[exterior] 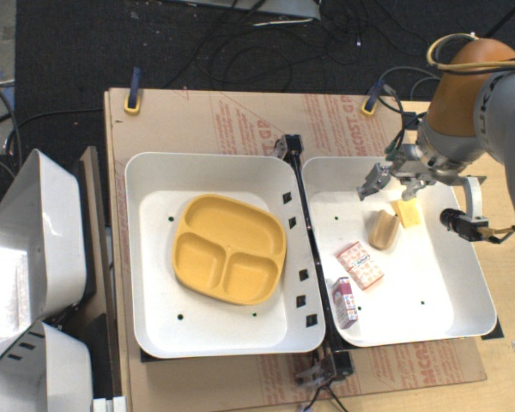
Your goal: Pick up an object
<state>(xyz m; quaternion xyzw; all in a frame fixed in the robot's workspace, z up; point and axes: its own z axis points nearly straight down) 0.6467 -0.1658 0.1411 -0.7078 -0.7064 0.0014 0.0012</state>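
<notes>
My gripper (pixel 389 186) hangs over the back of the right bin (pixel 463 303), its two fingers spread open with nothing between them. Just in front of it lie a yellow block (pixel 407 213) and a tan, bread-like piece (pixel 383 229), side by side. Nearer the front sit a pink patterned box (pixel 360 265) and a small purple-and-white carton (pixel 344 301) against the bin's left wall. The grey arm with its orange band (pixel 472 75) comes in from the upper right.
The left bin (pixel 150 316) holds a yellow divided plate (pixel 229 249). A black divider with clips (pixel 305 239) runs between the bins. White tubs (pixel 30 239) stand off the bench at the left. Cables lie on the dark floor behind.
</notes>
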